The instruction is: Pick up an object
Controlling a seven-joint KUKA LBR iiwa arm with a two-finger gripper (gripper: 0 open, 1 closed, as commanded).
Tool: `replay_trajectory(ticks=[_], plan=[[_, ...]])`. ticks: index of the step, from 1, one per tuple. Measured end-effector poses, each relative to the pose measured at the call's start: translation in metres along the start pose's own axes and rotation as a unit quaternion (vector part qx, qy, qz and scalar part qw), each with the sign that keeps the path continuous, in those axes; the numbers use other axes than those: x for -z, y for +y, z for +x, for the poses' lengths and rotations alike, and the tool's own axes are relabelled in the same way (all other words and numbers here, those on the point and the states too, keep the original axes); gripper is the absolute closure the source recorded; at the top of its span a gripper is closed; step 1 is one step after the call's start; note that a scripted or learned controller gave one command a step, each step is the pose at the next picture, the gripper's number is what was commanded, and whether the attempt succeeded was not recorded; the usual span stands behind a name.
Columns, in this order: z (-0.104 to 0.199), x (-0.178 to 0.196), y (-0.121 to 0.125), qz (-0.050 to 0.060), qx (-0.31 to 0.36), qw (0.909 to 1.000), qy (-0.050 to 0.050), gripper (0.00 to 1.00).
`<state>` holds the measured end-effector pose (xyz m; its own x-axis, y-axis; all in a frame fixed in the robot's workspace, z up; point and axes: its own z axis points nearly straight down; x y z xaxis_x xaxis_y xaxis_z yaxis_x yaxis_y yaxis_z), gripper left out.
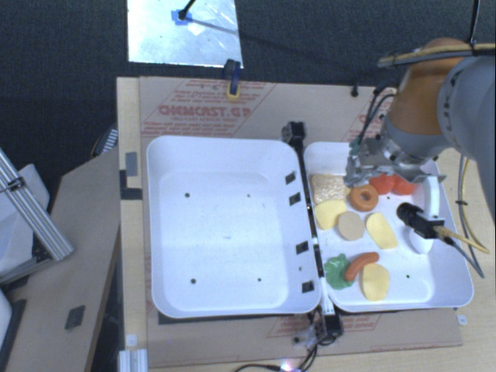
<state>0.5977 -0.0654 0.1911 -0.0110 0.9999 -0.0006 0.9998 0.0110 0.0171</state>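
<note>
My arm (pixel 442 91) hangs over the right bin (pixel 457 285); I cannot tell how my gripper (pixel 360 173) stands. Just below it lies the donut (pixel 363 198), beside the cracker (pixel 327 185). I judge it light, stiff, smooth: pinch across its ring, 1 side.

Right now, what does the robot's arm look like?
The arm is smooth, rounded and grey, with a big orange band above the wrist. Thin dark cables run down beside the wrist. At the bottom sits a small grey metal end effector.
</note>
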Motion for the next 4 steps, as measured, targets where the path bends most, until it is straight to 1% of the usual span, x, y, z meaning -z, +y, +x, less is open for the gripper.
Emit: replay_trajectory(ticks=[1,2,3,4], plan=[[0.053,0.050,0.051,0.003,0.000,1.0000,0.000,1.00],[0.120,0.173,0.077,-0.001,0.001,1.0000,0.002,1.00],[0.118,0.349,0.078,-0.002,-0.002,1.0000,0.001,1.00],[0.166,0.220,0.076,0.013,-0.001,0.9999,0.001,1.00]])
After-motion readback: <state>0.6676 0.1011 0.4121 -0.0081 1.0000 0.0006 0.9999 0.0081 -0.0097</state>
